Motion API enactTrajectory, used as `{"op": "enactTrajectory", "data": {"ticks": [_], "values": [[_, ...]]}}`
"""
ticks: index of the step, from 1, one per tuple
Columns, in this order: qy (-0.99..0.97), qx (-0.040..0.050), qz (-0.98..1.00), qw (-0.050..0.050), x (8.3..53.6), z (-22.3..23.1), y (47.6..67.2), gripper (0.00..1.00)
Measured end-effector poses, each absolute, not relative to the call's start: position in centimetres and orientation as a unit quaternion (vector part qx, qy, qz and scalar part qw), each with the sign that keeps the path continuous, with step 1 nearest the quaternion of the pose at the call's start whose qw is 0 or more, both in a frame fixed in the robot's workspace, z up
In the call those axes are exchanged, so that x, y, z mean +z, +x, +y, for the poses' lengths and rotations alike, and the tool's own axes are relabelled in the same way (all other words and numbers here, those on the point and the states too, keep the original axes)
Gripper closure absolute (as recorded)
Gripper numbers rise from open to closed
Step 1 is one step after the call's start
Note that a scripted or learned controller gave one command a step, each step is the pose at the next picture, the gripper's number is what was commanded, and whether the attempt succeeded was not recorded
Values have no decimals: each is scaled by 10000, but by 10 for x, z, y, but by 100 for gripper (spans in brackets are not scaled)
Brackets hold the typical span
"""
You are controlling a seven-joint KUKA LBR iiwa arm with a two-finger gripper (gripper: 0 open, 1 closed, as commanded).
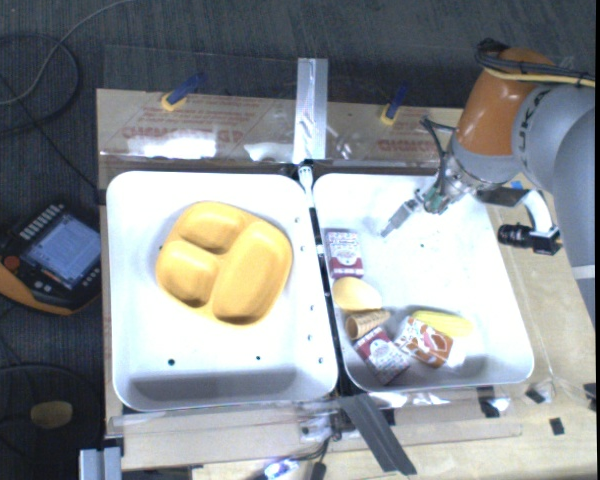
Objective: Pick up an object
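Note:
My gripper [394, 222] hangs over the back part of the right bin [480, 268], reaching in from the upper right below the orange band [495, 118]. It is above bare bin floor, with nothing seen in it. The nearest object is a red and white packet [343, 252], to its lower left by the bin's left wall. Further forward lie a pale yellow round piece [355, 293], a toy ice-cream cone [366, 322], a yellow banana-like piece [442, 321] and two red and white packets [426, 342] [381, 355]. A large yellow bun-shaped object [223, 261] sits in the left bin [140, 348].
The divider between the two bins [320, 268] runs just left of the packets. Blue and yellow clamps [183, 91] [391, 109] hold a plastic sheet behind the bins. A handheld pendant [50, 258] lies on the floor at the left.

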State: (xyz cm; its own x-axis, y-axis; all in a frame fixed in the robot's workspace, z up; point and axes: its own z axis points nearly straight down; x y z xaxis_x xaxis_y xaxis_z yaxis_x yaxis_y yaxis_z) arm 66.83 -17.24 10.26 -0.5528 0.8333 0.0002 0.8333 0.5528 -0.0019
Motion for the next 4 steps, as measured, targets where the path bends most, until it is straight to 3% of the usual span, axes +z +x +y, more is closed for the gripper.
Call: {"op": "enactTrajectory", "data": {"ticks": [1,2,3,4], "values": [[-4724,-7,-8814,-16,113,-171,670,100],[-4882,-2,-8727,-15,206,-121,670,100],[-4676,8,-8840,-11,206,-90,669,100],[-5871,-6,-8095,-9,223,-46,660,100]]}}
